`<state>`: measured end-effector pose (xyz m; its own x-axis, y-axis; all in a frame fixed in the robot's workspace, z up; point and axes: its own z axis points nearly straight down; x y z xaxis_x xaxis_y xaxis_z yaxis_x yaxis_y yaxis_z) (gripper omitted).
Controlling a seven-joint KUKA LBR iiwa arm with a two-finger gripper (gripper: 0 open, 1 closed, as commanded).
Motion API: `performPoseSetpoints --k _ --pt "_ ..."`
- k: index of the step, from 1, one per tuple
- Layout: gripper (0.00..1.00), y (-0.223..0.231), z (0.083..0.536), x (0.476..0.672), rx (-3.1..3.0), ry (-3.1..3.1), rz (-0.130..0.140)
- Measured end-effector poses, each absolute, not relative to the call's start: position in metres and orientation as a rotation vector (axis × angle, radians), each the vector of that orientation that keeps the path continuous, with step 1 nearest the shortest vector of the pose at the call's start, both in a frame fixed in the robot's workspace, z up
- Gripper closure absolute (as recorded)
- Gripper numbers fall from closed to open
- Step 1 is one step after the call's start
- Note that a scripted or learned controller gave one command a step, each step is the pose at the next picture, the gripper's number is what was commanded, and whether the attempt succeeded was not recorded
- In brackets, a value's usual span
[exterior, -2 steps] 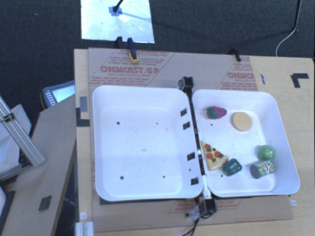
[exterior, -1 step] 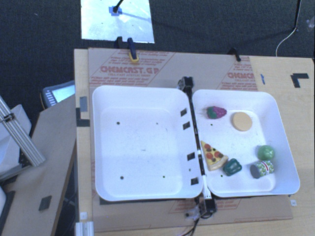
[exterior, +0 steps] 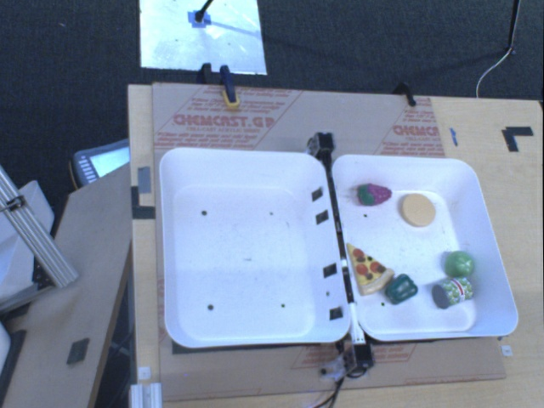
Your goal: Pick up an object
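Triangular pizza slice (exterior: pixel 368 268), yellow crust, red topping, right bin (exterior: pixel 486 202).

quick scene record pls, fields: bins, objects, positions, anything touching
bins: two shallow white bins side by side, left bin, right bin
objects: five, all in the right bin
far_side: purple-and-green toy, round tan disc
near_side: toy pizza slice, dark green toy, green ball, small can
touching: pizza slice and dark green toy look in contact; green ball and can close, contact unclear
bench: board printed CHEMCAST under the bins
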<state>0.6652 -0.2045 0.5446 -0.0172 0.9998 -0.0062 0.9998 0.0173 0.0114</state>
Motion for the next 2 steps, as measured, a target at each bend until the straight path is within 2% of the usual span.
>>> performPoseSetpoints --k 1,2 --pt "0.0 -0.205 0.544 0.665 2.193 2.233 0.005" --pt "1.0 -0.204 0.556 0.666 2.184 2.235 0.007"
